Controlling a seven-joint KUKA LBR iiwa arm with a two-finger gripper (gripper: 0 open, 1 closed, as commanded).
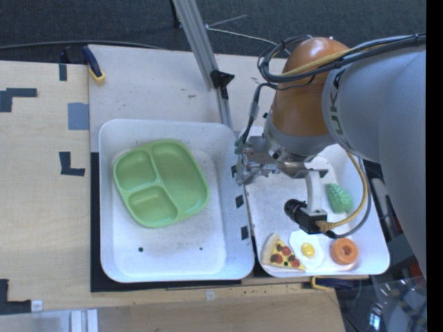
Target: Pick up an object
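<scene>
Pizza slice (pixel 280 252) lying flat in the right bin (pixel 374 256), toward the view's near edge from the gripper (pixel 243 166) and a little to the arm's side. Seems to run on a slant, one end angled up toward the gripper, the other away toward the bin's near rim. Touching or just beside a fried egg (pixel 308 249); a donut (pixel 344 251) next past that, farther from the gripper. A green leafy toy (pixel 339 197) well off toward the arm's side, partly behind the wrist hardware.

Gripper hanging near the wall between the two bins, apart from all four toys, nothing seen in its grasp. Open or closed: cannot tell, with the wrist in the way.

Across the wall on the other side, a green divided tray (pixel 160 182) in the left bin (pixel 105 185).

Likely closest pick: the pizza slice, probably needing travel toward the near rim, then a descent.
</scene>
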